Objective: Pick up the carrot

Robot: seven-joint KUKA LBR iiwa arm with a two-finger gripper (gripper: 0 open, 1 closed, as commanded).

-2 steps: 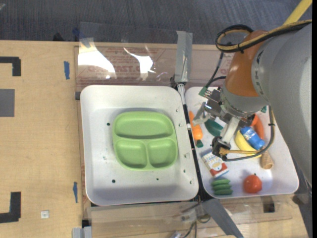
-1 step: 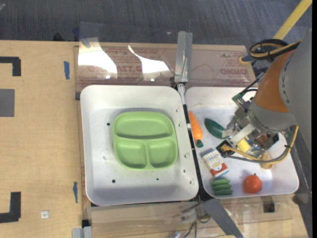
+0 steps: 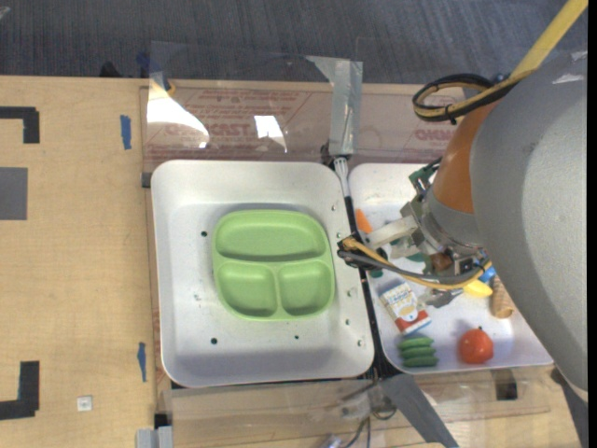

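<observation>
The carrot (image 3: pixel 363 220) shows as a small orange piece against the left wall of the right bin (image 3: pixel 387 183). Just to its right, the gripper (image 3: pixel 410 241) hangs low over that bin under the grey arm and its orange band (image 3: pixel 457 180). The wrist and its cables hide the gripper's lower end. Nothing can be seen held in it.
A green divided plate (image 3: pixel 273 261) lies in the left bin (image 3: pixel 177 250). In the right bin's front part lie a white and red carton (image 3: pixel 405 307), a green pod-like toy (image 3: pixel 417 351), a red tomato (image 3: pixel 476 345), a yellow piece (image 3: pixel 478 288) and a brown piece (image 3: pixel 503 300).
</observation>
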